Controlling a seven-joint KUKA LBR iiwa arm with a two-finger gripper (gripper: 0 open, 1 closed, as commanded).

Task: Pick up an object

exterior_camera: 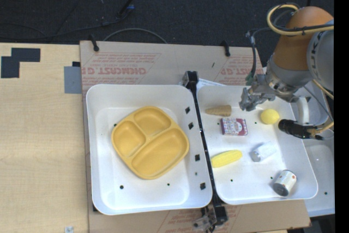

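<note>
The grey arm with its orange band (302, 30) reaches in from the right and bends down over the far part of the right-hand shallow white bin (305, 185); its wrist tilts toward the bin's middle, and the dark two-finger gripper (248, 104) hangs low over the bin floor near the back wall; whether it is parted or closed cannot be told from this slant, and nothing is seen in its grasp; just to its left lies a tan, bread-like oblong piece (218, 111), and just to its right a small yellow round ball (269, 116), both apart from the gripper; nearer the bin's middle sits a small red-and-white printed packet (234, 126), lying flat; below it a yellow corn-cob-shaped toy (226, 159) lies slantwise beside the divider; a small pale grey block (260, 153) rests to its right, and a short silver cylinder with a dark end (284, 182) lies on its side in the near right corner; the left-hand shallow white bin (101, 188) holds a yellow plastic tray with three compartments (150, 142), set at a slant near its middle.
</note>
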